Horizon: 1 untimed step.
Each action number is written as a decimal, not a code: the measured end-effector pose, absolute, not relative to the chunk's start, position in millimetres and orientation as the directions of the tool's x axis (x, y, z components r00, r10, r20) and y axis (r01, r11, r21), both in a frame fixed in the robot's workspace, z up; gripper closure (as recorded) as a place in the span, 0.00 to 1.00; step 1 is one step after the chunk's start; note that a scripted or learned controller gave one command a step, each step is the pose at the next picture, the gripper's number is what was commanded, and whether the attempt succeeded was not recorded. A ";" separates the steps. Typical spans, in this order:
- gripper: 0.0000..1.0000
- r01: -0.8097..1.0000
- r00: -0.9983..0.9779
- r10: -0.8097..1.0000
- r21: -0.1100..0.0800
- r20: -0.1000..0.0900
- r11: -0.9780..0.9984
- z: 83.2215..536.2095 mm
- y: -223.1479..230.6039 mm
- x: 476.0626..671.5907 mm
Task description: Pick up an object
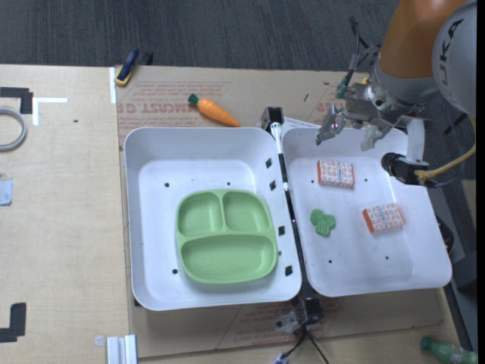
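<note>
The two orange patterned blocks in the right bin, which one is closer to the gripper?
The upper block, near the bin's far edge, just below the gripper. The other block lies lower and further right.

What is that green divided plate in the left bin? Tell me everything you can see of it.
The green plate is a pale green tray with rounded corners, probably plastic. Raised ridges split it into three compartments: two smaller ones at the far side and one long one nearer the camera, with nothing in them. It lies flat and right side up on the floor of the left bin, somewhat toward the near right. Nothing else touches it.
</note>
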<state>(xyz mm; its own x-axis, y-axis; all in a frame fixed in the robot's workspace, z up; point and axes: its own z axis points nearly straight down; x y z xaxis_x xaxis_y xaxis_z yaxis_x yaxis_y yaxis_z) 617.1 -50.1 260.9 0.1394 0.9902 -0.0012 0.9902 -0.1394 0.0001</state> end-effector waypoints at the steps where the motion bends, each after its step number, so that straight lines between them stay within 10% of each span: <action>1: 0.00 0.985 -0.171 0.985 -0.001 0.000 0.171 192.1 -66.7 606.3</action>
<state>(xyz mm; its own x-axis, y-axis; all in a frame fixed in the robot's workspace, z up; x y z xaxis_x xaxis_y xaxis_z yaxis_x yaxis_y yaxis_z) 606.3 -66.7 192.1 -0.1706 0.9853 -0.0003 0.9853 0.1706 -0.0010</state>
